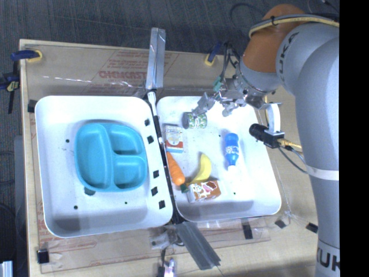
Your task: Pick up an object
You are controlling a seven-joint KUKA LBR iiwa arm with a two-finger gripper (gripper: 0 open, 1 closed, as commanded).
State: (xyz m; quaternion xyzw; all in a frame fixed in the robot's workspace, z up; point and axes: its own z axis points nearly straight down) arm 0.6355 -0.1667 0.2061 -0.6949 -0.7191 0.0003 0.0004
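Reaching in from the right, the grey arm (305, 97) is seen bent over the right bin (265, 198), its rounded orange band (271, 36) glossy above the wrist. The gripper (214, 104) is held low over the bin's far left corner, its two metal fingers spread apart, one slanting down-left toward a small can (196, 120) and the other shorter one to its right. The can, a squat cylinder with a green printed label, is lying on its side just beside the left fingertip; nothing is seen clamped between the fingers.

Scattered on the smooth white plastic floor of the same bin are a small flat carton (174, 138) with red and white print near the left wall, a tapered orange carrot (176, 171) below it, a curved yellow banana (202, 167) near the carrot, and a crinkled brown snack packet (204, 190) touching the banana's lower end. A slim blue bottle (231, 149) with a white label is laid apart to the right.

The left bin (52, 212), shallow with rounded corners, is occupied by a matte blue divided tray (112, 156) with three moulded compartments. Both bins are seated on a pale wooden board (86, 62) with red printing, clamped at its edges.
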